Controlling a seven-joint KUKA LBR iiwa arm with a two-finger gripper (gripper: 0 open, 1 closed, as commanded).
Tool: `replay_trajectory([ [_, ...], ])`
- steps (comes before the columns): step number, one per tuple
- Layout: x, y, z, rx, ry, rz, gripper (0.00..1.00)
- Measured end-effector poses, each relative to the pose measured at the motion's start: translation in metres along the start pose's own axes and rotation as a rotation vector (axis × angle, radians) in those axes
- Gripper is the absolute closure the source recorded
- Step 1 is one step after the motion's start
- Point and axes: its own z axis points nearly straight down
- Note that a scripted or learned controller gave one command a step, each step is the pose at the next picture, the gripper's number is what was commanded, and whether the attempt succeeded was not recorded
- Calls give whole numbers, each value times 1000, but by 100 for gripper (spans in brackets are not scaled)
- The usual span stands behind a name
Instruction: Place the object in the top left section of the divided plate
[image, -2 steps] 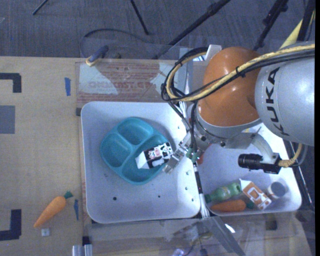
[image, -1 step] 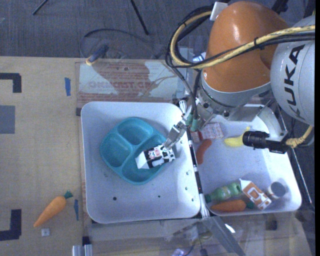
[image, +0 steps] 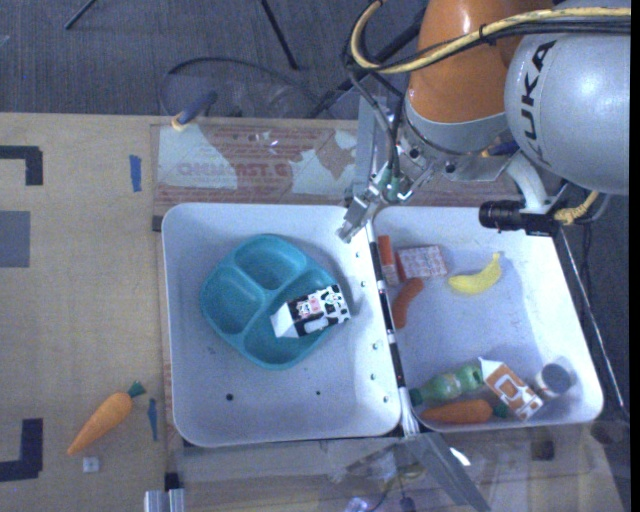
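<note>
carrot (image: 100, 421): loose on tabletop, near front-left corner, outside bins.
divided plate (image: 262, 299): teal, mid left bin (image: 185, 330); top-left section bare.
object (image: 312, 311): cow-print carton, lying on plate's right section, not in target.
end effector (image: 356, 213): hovers at back edge betw. bins, holds nothing; grip state can't tell.
step: regrasp carton across narrow sides, lift clear of divider ridge, set down in far-left section.
right bin (image: 575, 300): banana, sausage, veg etc.; not needed.
</note>
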Motion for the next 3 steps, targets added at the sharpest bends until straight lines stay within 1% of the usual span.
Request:
replay_trajectory([
  [1,-22,18,-33,-1,-1,126,0],
  [2,-45,18,-46,0,-1,326,0],
  [3,-41,20,19,3,3,70,0],
])
